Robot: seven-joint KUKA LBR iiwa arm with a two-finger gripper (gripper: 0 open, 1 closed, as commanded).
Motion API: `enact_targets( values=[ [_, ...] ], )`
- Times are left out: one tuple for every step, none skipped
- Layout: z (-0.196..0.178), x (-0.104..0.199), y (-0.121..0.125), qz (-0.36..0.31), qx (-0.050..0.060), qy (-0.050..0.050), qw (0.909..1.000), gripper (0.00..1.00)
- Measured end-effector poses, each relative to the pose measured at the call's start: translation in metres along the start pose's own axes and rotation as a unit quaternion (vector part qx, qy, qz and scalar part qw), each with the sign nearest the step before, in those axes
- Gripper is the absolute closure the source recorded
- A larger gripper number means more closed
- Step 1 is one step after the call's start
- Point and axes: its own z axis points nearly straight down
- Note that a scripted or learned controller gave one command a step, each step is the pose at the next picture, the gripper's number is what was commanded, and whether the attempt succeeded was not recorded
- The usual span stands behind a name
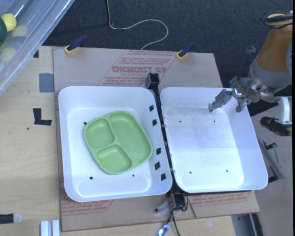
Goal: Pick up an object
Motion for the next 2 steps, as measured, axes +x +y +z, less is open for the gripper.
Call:
enact_targets(
  values=[
    [-0.033, 0.055, -0.016, -0.002, -0.001, 0.001, 1.0000, 0.00],
    [-0.116, 0.085, 0.008, -0.002, -0.005, -0.001, 1.0000, 0.00]
  ],
)
